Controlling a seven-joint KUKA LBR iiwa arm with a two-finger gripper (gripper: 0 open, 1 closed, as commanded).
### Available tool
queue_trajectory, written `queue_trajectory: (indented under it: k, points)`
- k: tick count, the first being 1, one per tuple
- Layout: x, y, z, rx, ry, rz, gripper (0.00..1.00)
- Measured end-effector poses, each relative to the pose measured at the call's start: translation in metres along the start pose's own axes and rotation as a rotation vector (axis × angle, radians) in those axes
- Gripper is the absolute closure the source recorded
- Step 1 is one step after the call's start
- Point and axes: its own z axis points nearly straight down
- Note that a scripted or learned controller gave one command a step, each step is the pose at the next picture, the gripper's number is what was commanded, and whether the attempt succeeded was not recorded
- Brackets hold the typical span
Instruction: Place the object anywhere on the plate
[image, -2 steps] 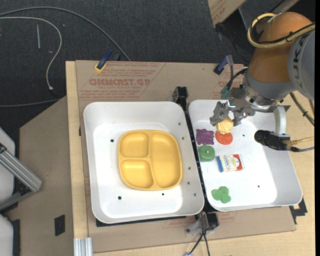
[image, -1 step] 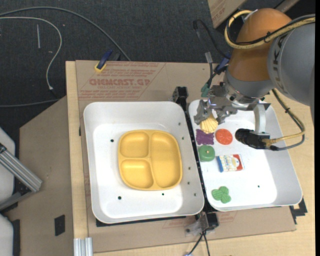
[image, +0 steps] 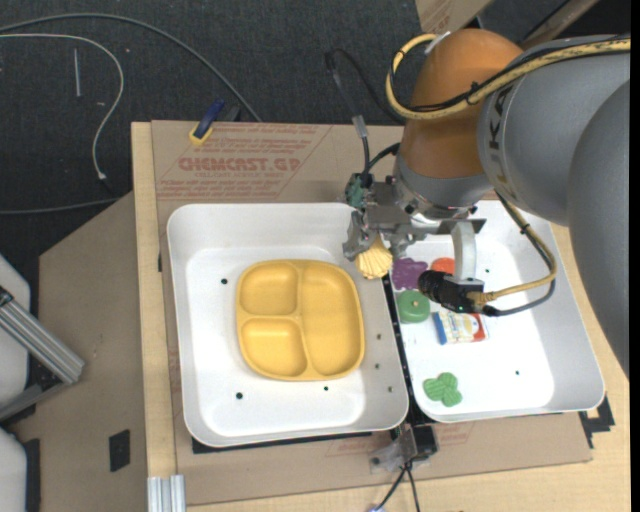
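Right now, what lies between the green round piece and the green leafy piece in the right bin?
In the camera view, bare white bin floor separates the green round piece from the green leafy piece.

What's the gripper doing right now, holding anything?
Gripper: shut on the pale yellow shell-shaped object, hanging over the left bin's right edge, just short of the yellow plate.

Two white bins (image: 200, 300) sit on the worktop, one yellow plate (image: 300, 320) with three compartments lies left of and below the one end effector (image: 376, 243), one pale shell-shaped piece (image: 375, 263) is at its tip, and two green toys (image: 412, 306), one purple toy (image: 407, 271) and one red-and-blue item (image: 458, 328) lie to its lower right
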Motion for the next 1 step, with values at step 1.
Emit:
queue_trajectory:
  k: [1]
  points:
    - [0.0579, -0.0042, 0.0184, 0.002, -0.001, 0.001, 1.00]
